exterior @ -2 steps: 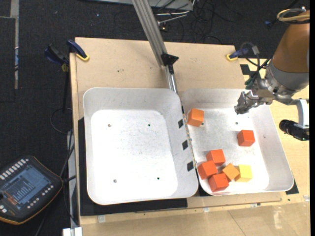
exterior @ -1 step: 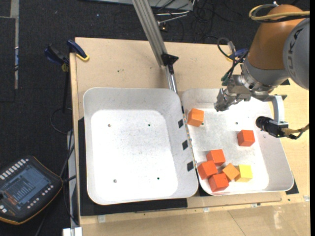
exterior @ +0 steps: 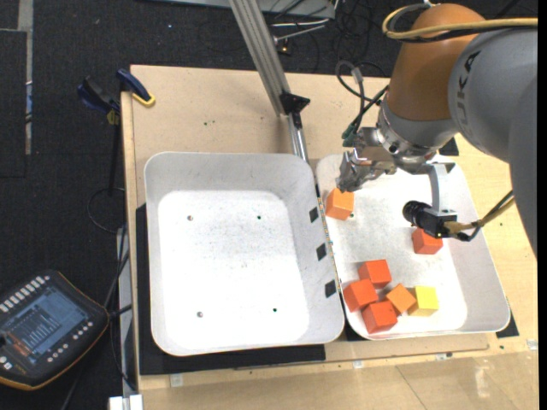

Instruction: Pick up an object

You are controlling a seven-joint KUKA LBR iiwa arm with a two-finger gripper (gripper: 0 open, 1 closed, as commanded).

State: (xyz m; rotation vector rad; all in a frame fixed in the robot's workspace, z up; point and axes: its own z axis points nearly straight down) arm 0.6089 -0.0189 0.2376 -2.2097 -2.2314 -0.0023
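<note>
Pincer [exterior: 349, 184] hung over the near-left corner region of the right bin [exterior: 385, 233], low, directly above an orange block [exterior: 340, 203]. The block sat right under the pincer tip, touching or nearly touching it; could not tell if it was gripped or just lying on the bin floor. Pincer state: could not tell, the tip was too dark and crowded to read. The orange block was close to the rim shared with the left bin [exterior: 226, 254], by the right bin's left wall. Grey arm [exterior: 496, 84] with its orange band came in from the right, wrist bent down over the right bin. Other things in the right bin: a red block [exterior: 426, 243] off to the right of the orange one, well apart from it. A cluster sat toward the bin's front edge: three red-orange cubes [exterior: 374, 272] [exterior: 359, 294] [exterior: 379, 316] packed together, a smaller orange cube [exterior: 400, 298] touching them, and a yellow cube [exterior: 426, 298] just beside that. The left bin showed only dark specks on its white floor. Both bins sat side by side on the tan wooden surface [exterior: 214, 109]. A slanted metal rail [exterior: 261, 41] crossed the surface's far edge, a blue-and-yellow clamp [exterior: 120, 92] sat at the far-left corner, and a teach pendant [exterior: 38, 323] lay on the floor at lower left.
</note>
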